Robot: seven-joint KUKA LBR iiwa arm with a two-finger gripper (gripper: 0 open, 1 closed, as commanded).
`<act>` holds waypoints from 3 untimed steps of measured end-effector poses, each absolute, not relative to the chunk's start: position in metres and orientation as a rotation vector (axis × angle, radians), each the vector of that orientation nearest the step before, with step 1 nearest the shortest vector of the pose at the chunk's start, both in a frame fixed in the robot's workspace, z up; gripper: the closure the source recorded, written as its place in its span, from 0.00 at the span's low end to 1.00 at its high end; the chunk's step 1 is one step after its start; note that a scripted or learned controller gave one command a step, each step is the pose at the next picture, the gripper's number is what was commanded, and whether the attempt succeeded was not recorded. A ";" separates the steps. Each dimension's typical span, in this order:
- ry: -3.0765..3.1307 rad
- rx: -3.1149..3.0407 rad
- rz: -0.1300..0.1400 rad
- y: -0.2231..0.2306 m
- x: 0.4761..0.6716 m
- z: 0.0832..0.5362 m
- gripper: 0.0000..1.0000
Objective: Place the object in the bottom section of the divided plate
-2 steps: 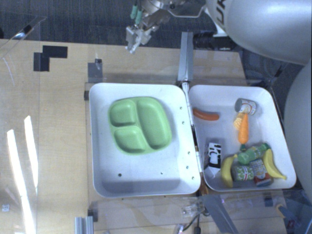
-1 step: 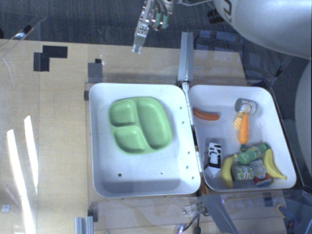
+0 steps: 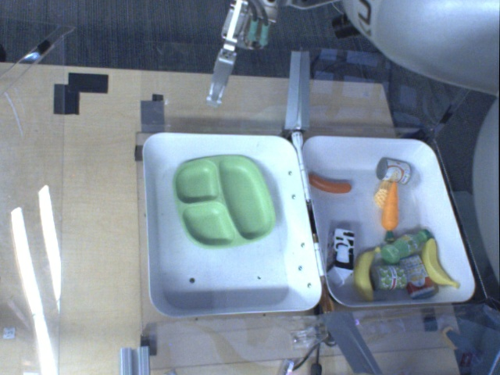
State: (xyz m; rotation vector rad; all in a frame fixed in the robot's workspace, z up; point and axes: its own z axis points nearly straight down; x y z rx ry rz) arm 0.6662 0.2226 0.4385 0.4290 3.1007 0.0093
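- The light wooden table (image 3: 78, 209) fills the left and the lower part of the view; it is smooth and pale, with black marks near its upper left corner and bright reflections on its left side. Behind it there is a dark grey floor.
- The large grey robot arm (image 3: 422, 22) comes in from the upper right; its surface is smooth and rounded.
- The left shallow white plastic bin (image 3: 164, 280) has rounded corners and small holes in its bottom. It touches the right shallow white plastic bin (image 3: 445, 178) along a metal rail.
- The green divided plate (image 3: 226, 200) lies in the upper half of the left bin. It is a rounded square of matt plastic, a little turned, with one big section on its right and two smaller ones on its left.
- In the right bin, the yellow banana (image 3: 437, 266), a green bottle (image 3: 402, 247) and a can (image 3: 394, 276) lie together in the lower corner.
- An orange carrot (image 3: 389, 205) lies above them; its long axis is almost vertical in the view.
- A red-orange sausage (image 3: 330, 183) lies near the rail; its long axis is almost horizontal.
- A small black and white box (image 3: 342, 248) lies by the rail.
- The hand (image 3: 216, 92) hangs above the table, behind the left bin, well apart from all objects. I cannot tell how wide it stands.
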 end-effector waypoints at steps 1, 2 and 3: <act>3.090 0.426 0.018 0.223 0.667 0.453 1.00; 3.133 0.045 0.007 0.235 0.656 0.437 1.00; 3.105 -0.377 0.008 0.235 0.666 0.439 1.00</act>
